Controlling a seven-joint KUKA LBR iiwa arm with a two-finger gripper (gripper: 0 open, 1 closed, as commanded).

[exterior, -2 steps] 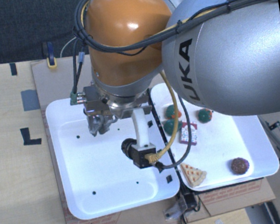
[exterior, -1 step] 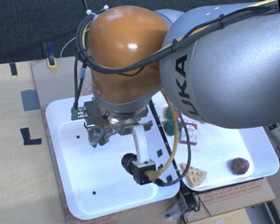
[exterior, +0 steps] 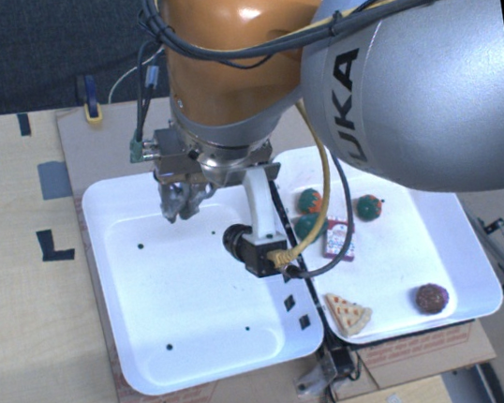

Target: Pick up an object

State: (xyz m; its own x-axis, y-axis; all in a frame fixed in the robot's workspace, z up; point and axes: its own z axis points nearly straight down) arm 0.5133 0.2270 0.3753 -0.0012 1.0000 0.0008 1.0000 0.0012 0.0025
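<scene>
Gripper [exterior: 176, 203]: over left bin [exterior: 120, 264], at its 12 o'clock; nothing seen between fingers, open or closed unclear; objects lie in right bin [exterior: 459, 248]: waffle [exterior: 347, 312] at 7 o'clock, brown ball [exterior: 430, 297] at 5; risk: closing on bare floor, wrong bin.

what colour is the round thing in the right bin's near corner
Dark reddish brown round thing, seen in the camera view.

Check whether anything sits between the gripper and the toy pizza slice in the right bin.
The gripper hangs over the left white bin. The tan wedge-shaped toy pizza slice lies at the right white bin's near-left corner. Between them stand the two bins' adjoining rims and a black camera unit on a white bracket; it belongs to the arm.
</scene>
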